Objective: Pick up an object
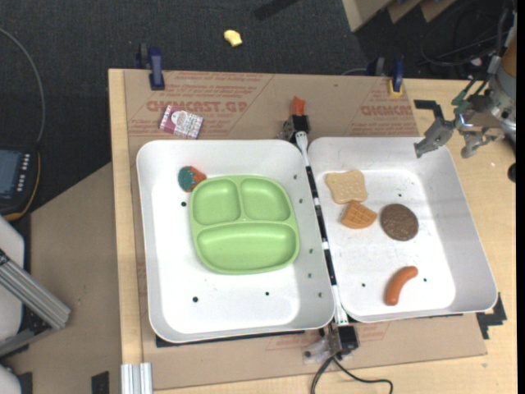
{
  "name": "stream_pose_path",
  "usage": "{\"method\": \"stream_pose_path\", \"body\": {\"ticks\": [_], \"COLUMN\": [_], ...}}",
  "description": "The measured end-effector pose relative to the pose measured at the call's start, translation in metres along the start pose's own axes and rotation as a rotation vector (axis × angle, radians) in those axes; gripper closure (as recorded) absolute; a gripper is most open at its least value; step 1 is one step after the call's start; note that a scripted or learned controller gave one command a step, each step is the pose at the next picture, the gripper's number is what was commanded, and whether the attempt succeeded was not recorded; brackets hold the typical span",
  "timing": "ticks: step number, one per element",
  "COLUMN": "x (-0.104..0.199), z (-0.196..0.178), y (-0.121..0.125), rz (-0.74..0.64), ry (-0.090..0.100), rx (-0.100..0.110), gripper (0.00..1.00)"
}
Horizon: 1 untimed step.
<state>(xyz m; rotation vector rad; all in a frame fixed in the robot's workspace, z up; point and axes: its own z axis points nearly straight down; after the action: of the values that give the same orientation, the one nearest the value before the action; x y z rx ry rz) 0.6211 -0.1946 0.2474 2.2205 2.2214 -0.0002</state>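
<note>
The right bin holds a pale bread slice, an orange waffle piece, a round brown patty and an orange sausage. My gripper hangs over the far right corner of this bin, above and to the right of the patty. It is open, its two fingers spread wide with nothing between them. In the left bin a green divided plate lies flat, with a small red and green round object at its far left corner.
A raised divider runs between the two bins. A small pink card lies on the cardboard behind the left bin. Blue clamps hold the board's far edge. A yellow scrap lies on the dark floor beyond.
</note>
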Motion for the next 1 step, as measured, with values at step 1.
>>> {"method": "stream_pose_path", "body": {"ticks": [1], "x": [0.0003], "z": [0.1528], "y": [-0.0425], "rz": [0.003], "ry": [0.005], "rx": [0.017], "gripper": [0.0]}}
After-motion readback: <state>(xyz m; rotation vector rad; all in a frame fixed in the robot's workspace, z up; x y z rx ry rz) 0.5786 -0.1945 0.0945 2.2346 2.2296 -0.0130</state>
